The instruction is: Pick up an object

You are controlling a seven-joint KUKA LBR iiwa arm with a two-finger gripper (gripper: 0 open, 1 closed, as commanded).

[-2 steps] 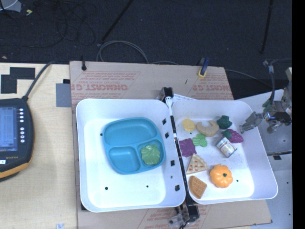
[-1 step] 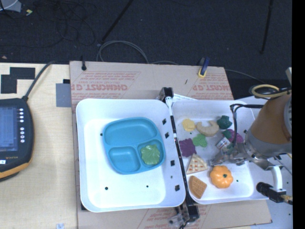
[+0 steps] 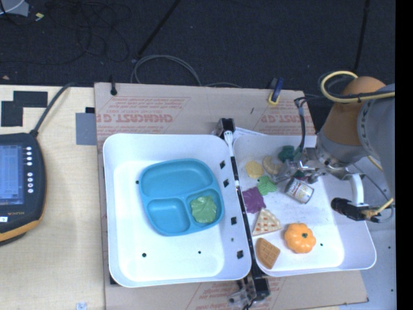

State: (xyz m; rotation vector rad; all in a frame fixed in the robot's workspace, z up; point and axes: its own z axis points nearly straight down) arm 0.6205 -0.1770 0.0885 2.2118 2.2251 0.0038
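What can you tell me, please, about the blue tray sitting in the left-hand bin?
The blue tray is a light blue plate with rounded corners, plastic by the look of it, split into three compartments: one large along the top and two smaller below. It lies flat in the middle of the left bin, turned at a slight angle. A pale green leafy item rests in its lower right compartment; the other two compartments look bare. The gripper is over the right bin, away from it.

This is a robotics lab. A grey arm (image 3: 361,131) reaches over two white bins (image 3: 122,173) on a cardboard-covered bench (image 3: 161,112), a teach pendant (image 3: 16,183) lies alongside, and loose cables (image 3: 97,24) trail across the dark floor.
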